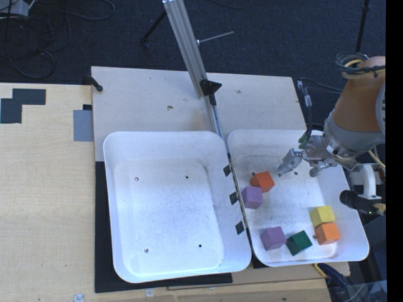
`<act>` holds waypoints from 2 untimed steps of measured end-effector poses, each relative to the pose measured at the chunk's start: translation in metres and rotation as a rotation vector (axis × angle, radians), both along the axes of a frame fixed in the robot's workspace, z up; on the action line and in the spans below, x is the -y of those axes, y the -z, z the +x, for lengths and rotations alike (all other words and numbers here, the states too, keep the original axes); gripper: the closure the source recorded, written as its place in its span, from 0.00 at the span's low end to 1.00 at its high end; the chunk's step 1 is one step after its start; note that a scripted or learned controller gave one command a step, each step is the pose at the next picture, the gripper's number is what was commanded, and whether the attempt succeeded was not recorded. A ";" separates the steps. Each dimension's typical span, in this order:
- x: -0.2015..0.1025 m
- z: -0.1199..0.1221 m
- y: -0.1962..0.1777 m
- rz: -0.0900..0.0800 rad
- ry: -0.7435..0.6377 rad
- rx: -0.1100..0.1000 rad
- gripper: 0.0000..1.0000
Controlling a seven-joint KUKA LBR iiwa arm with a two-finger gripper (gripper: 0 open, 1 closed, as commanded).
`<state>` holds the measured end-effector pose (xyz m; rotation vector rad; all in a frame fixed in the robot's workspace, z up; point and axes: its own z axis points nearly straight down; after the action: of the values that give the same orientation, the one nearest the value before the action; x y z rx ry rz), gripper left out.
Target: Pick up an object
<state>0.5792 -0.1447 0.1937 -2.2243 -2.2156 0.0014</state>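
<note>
From above, the gripper [293, 163] hovers in the right bin [277, 140]; whether it is released or clenched I cannot tell. An orange cube [263, 181] lies just beside its tip, a light purple cube [252, 197] touching that one, slightly farther off

Pincer [291, 163] finger spacing too blurred.

The grey arm [360, 109], orange band above its wrist, reached in from the right edge and angled down leftward. Its tool [290, 163] hung low, pointing left; its tip looked small and blurred.
</note>
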 end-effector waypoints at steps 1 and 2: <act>-0.045 0.027 0.104 -0.002 -0.006 0.004 0.00; -0.043 0.025 0.093 0.000 -0.001 0.001 1.00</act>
<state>0.6047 -0.1019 0.1010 -2.2236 -2.2179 0.0007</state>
